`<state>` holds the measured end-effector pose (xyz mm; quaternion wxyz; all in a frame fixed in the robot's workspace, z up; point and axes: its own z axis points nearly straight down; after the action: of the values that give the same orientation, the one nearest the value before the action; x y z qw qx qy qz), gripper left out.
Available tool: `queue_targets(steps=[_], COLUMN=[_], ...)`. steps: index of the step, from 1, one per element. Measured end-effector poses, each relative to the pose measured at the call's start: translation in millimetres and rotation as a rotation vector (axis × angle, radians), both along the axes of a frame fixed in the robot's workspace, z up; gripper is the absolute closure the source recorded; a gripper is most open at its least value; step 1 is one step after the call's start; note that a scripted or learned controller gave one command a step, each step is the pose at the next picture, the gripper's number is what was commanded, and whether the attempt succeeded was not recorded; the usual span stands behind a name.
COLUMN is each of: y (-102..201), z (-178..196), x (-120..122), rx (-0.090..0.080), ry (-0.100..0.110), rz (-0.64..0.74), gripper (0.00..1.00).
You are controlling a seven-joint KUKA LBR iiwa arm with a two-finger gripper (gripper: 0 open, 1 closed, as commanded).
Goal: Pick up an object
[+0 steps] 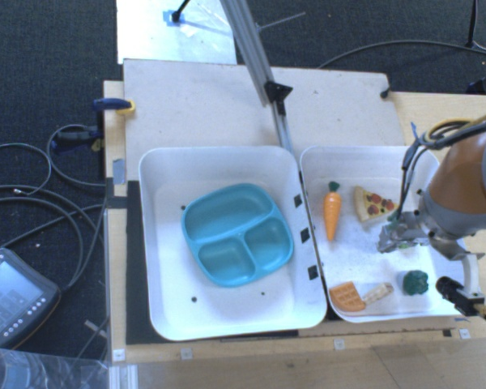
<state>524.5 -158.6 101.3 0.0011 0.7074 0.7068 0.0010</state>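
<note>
The right bin (352, 159) holds an orange toy carrot (332, 213), a pizza slice (373, 204), a green broccoli piece (415, 282) and an orange-and-tan toy food piece (358, 295) at the front. My gripper (397, 238) hangs over the right bin's middle, right of the carrot, just below the pizza slice and above-left of the broccoli. The wrist hides much of it, and nothing shows between its fingers.
A blue divided plate (236, 234) lies in the left bin (162, 217). A grey pole (255, 43) slants down to the divider between the bins. Cables and a pendant (8, 294) lie on the floor at left.
</note>
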Motion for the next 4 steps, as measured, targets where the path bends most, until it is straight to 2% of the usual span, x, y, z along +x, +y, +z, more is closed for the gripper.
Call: queue_targets(steps=[1,2,3,4], y=[-4,2,4,52], z=[47,109,153,145], x=[-5,-4,1,26], rx=[-0.002,-0.002,-0.002,0.001], ry=[-0.003,-0.006,-0.005,-0.001], rz=[0.000,0.008,0.008,0.012], gripper=[1.00,1.00,1.00,1.00])
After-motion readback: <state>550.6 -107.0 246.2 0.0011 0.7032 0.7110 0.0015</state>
